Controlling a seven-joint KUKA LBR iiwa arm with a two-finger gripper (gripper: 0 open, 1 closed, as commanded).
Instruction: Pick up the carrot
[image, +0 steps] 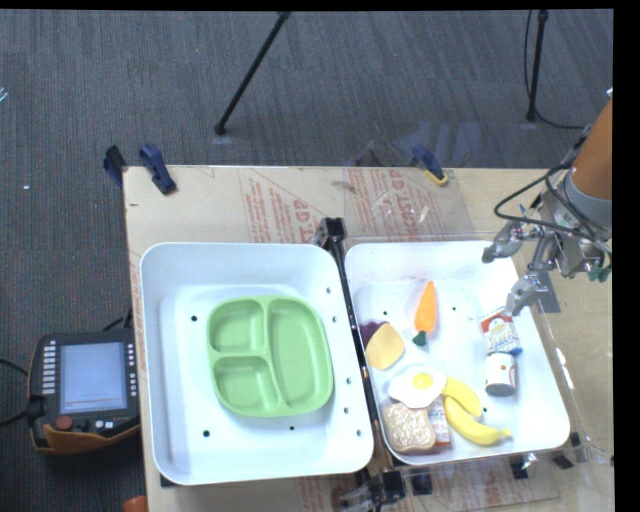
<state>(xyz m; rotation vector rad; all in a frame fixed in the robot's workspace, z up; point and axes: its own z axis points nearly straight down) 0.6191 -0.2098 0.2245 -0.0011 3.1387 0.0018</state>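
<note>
While the carrot (426, 307) lies untouched in the right bin (556, 395), the gripper (518, 268) hangs apparently open, arm cut off

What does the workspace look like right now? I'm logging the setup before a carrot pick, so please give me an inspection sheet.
Surface: bench bearing left bin and right bin.
Job's things: carrot lying in the right bin, untouched.
Clutter: fried egg, banana, bottle, bread slice; green divided plate in the left bin.
Grippers: pincer above the right bin's far corner, apart from the carrot.
Cables: black loops near the wrist.
Surroundings: pendant on the carpet, stand legs.
</note>
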